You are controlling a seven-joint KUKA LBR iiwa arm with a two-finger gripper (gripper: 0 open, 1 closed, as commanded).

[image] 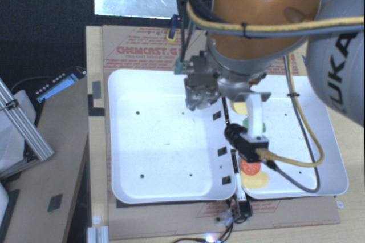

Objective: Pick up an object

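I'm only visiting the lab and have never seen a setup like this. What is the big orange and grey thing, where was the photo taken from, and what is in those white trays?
The big shape is a robot arm, grey with an orange band, reaching in from the right. The single camera is fixed above the bench and looks down at a slant.

At the arm's tip is its claw, the part that grabs things. It hangs over the right-hand edge of the left bin.

The right bin holds a few small things near its left side: a red piece touching a yellow piece at the front, and further back a green piece and a second yellow one, both partly hidden by the arm.

From this angle I cannot tell whether the claw holds anything.
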